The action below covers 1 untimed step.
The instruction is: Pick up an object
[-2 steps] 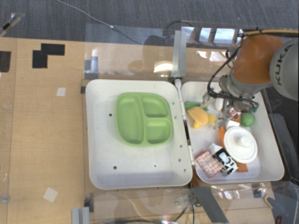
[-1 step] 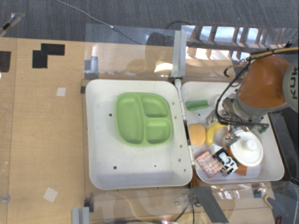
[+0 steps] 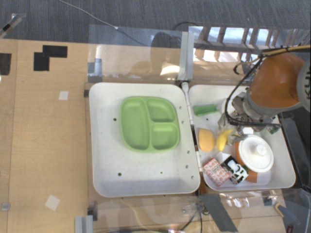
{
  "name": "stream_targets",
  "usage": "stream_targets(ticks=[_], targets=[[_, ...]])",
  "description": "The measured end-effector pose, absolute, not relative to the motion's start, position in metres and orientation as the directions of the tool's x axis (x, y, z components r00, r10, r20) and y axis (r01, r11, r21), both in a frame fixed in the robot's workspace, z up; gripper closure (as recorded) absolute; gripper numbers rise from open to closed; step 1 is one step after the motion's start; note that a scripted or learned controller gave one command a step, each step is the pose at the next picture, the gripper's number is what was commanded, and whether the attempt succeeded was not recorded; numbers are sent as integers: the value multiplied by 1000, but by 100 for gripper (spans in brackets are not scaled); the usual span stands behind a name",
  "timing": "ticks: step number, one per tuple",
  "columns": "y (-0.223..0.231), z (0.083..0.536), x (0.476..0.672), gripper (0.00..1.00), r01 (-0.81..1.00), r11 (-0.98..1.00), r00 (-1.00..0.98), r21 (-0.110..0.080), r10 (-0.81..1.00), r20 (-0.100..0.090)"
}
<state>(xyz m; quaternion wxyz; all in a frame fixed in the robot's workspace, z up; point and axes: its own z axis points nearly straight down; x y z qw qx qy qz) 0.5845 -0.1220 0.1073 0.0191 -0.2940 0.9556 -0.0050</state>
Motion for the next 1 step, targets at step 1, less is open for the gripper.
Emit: stream_targets(ticks=[1], targets=[[-99, 95, 528, 100, -494, 869, -869, -19, -495, -26]])
